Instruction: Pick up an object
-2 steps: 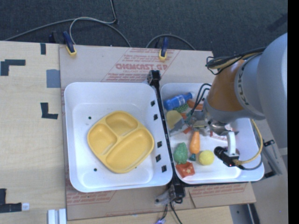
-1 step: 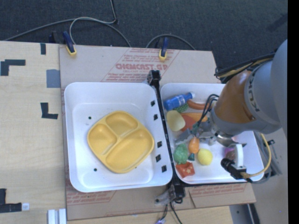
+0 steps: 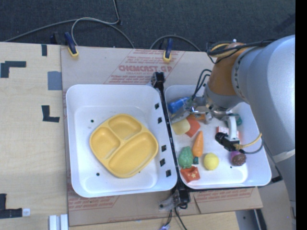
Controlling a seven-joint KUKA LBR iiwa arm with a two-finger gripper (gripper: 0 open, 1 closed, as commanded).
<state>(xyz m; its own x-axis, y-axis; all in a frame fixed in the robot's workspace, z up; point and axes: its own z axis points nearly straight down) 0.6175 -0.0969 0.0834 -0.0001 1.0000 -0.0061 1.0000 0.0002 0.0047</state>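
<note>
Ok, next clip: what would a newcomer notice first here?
The yellow divided plate lying alone in the left bin stands out most. Next, the grey arm reaching over the right bin, above a cluster of toy food: an orange carrot, a yellow lemon, a green vegetable.

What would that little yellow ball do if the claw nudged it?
The yellow ball looks round, so it would probably roll. It sits close to the carrot and the purple thing, which might stop it. It looks like toy food, likely light.
</note>
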